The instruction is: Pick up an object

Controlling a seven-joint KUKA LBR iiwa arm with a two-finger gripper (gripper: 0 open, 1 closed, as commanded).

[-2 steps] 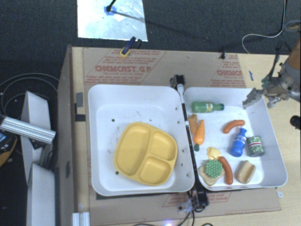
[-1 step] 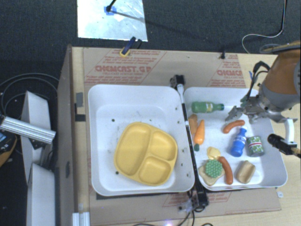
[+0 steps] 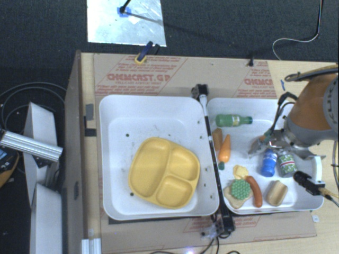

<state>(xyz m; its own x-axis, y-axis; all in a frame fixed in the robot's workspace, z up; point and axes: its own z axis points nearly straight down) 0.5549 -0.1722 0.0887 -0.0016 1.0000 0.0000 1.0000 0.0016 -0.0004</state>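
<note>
The right bin (image 3: pixel 249 134) holds several small items. A green bottle (image 3: pixel 233 121) lies near its back wall. An orange carrot (image 3: pixel 225 148) and a brown stick (image 3: pixel 217 139) lie along its left wall. A blue bottle (image 3: pixel 268 163) stands beside a green-and-white can (image 3: pixel 287 164) in the middle right. My gripper (image 3: pixel 263 143) hangs just above and to the left of the blue bottle, low in the bin, with nothing visibly held. Toward the front lie a red sausage (image 3: pixel 256 191), a bread roll (image 3: pixel 276 192) and a green knobbly piece (image 3: pixel 240 188).
The left bin (image 3: pixel 122 120) holds a yellow divided plate (image 3: pixel 164 172). A black divider clip (image 3: pixel 201 92) sits where the bins meet. The arm's orange band (image 3: pixel 313 106) and grey wrist overhang the right bin's right side. Cables and grey boxes lie left of the bench.
</note>
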